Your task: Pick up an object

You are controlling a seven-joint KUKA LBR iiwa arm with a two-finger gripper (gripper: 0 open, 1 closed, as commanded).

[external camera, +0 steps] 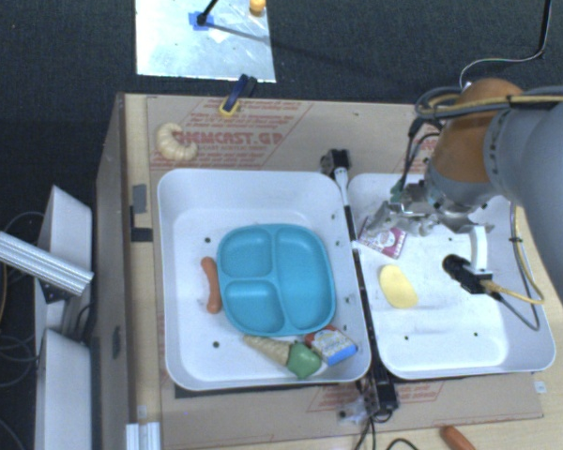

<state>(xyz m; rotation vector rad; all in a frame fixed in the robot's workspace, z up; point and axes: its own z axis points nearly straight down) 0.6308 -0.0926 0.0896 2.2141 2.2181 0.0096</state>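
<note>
Arm (516,148): grey w/ orange band, reaches in from right, bent over upper part of right bin.
Hand (394,221): low at right bin's upper-left corner, just above pink packet; can't tell how far open or whether it has hold of anything, fingers blurred by wrist hardware.
Right bin (450,354): white, shallow; holds pink packet (385,242) by left wall, yellow lemon-like obj (398,286) just below it, apart from hand.
Left bin (183,279): white; blue divided tray (274,277) in middle.
Sausage (211,284): orange-red, just left of tray, lying along its edge.
Bottom of left bin: cone-shaped piece (267,347), green obj (303,361), small blue-red box (337,346), all near tray's lower rim, close together.
Desk (253,129): cardboard sheet under bins; pale curled obj (174,142) at upper left; yellow-blue tool (236,96) at top edge.
</note>
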